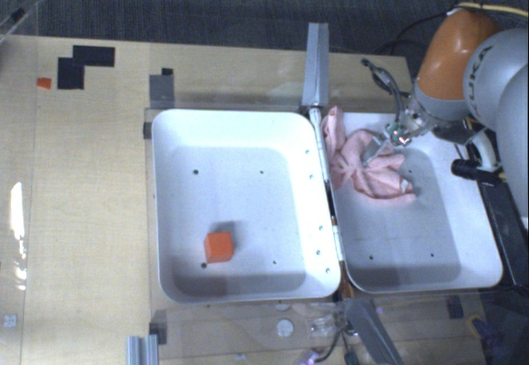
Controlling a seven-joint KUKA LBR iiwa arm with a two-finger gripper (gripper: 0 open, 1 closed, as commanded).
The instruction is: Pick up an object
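arm [483, 66]: enters from upper right of frame, bent down-left | gripper [388, 146]: right of centre, pointing down-left, lowered

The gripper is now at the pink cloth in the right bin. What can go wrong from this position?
1. The crumpled pink cloth is soft and loose, so the gripper may catch only a thin fold that slips out on lifting.
2. The cloth lies against the wall of the shallow white right bin beside the divider, so a lifted edge could drag or snag there.
3. The small orange block sits in the white left bin, far away and no easy fallback.
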